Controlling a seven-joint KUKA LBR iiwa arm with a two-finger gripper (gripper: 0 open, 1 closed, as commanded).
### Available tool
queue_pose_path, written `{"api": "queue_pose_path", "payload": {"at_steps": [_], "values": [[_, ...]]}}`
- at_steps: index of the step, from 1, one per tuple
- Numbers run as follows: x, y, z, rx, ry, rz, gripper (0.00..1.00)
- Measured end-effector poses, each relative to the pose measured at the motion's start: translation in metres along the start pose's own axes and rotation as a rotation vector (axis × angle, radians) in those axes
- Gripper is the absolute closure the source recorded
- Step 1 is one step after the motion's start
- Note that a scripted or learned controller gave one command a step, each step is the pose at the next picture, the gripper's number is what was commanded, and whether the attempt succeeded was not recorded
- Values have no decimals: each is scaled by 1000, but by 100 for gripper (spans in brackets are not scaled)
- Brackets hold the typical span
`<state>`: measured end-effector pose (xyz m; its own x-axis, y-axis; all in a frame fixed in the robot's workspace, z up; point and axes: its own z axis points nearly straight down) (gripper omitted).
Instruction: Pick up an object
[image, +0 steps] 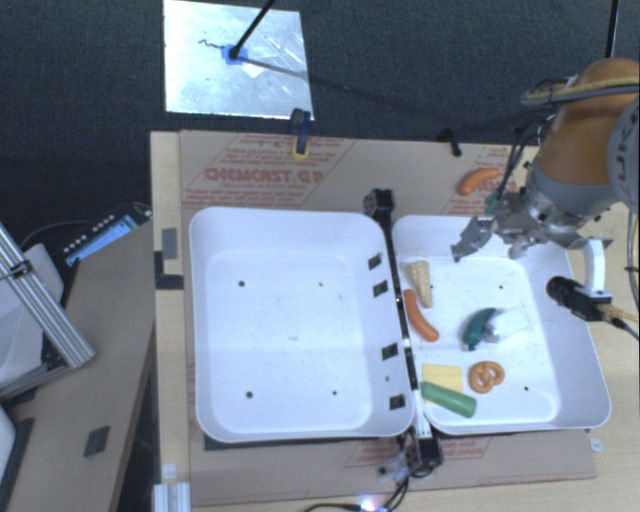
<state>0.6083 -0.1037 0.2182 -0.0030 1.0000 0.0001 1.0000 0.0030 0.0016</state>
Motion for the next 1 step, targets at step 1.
{"api": "queue_pose_path", "payload": {"at_steps": [1], "values": [[0,1,-11,-3,1,-2,100]]}}
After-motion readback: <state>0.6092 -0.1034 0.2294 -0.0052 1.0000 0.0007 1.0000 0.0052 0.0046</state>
